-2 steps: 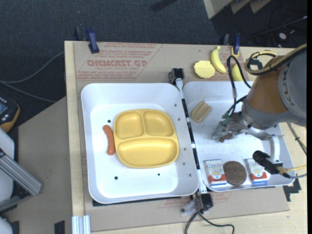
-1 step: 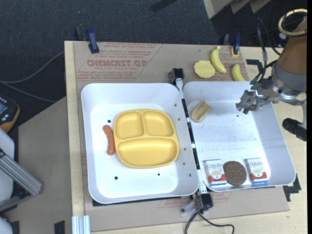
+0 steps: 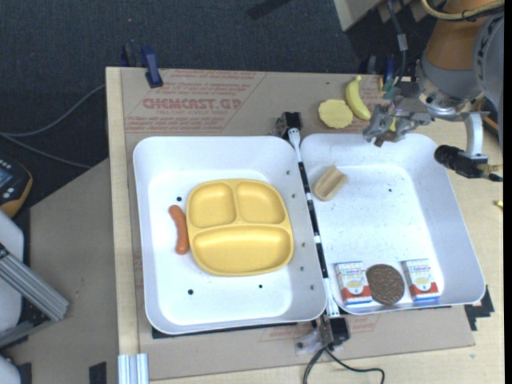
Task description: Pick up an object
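Nearest the camera, along the near edge of the right bin (image 3: 448, 214), two small cartons (image 3: 353, 282) (image 3: 421, 278) lie either side of a round brown disc (image 3: 385, 283), the three nearly touching. In the left bin (image 3: 152, 214) a yellow divided plate (image 3: 238, 226) sits near the middle, with an orange sausage-shaped piece (image 3: 180, 229) just beside its left rim. Farther back in the right bin, a tan block (image 3: 328, 182) lies close to the wall shared by the two bins. Beyond the bins, on the desk (image 3: 200, 102), a yellow round piece (image 3: 335, 114) and a toy banana (image 3: 358, 99) rest side by side. The gripper (image 3: 388, 126) hangs over the far rim of the right bin, just right of the banana, and nothing is seen between its fingers. Whether those fingers stand apart or together cannot be told: they are small and dark against the rim. By this view the pick looks not yet done, with every object lying free and the reach, closing and lift all left. The arm's upper part is cut off at the far right corner.
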You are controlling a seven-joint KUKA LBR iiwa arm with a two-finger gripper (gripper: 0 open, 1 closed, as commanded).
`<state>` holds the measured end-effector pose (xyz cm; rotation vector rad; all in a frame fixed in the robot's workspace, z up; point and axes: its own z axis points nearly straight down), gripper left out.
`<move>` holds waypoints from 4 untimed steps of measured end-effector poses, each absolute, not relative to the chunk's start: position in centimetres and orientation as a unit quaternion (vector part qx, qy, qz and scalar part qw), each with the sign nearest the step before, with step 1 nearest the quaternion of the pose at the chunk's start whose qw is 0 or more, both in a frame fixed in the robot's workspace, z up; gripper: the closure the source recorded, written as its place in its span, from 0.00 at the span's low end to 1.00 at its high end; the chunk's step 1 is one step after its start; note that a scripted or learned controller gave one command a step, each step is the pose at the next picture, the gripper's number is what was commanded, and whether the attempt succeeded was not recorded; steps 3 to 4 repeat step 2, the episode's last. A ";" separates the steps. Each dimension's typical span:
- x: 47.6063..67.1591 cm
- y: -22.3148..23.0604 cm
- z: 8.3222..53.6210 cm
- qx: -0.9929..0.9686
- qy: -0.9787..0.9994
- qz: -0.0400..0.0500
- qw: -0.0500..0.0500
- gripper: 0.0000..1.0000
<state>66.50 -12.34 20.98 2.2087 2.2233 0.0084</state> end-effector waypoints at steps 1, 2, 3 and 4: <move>63.3 -7.5 24.0 0.705 0.709 0.000 -0.001 1.00; 61.6 -4.4 24.0 0.706 0.708 0.000 -0.001 1.00; 61.6 -4.4 24.0 0.706 0.708 0.000 -0.001 1.00; 61.6 -4.4 24.0 0.706 0.708 0.000 -0.001 1.00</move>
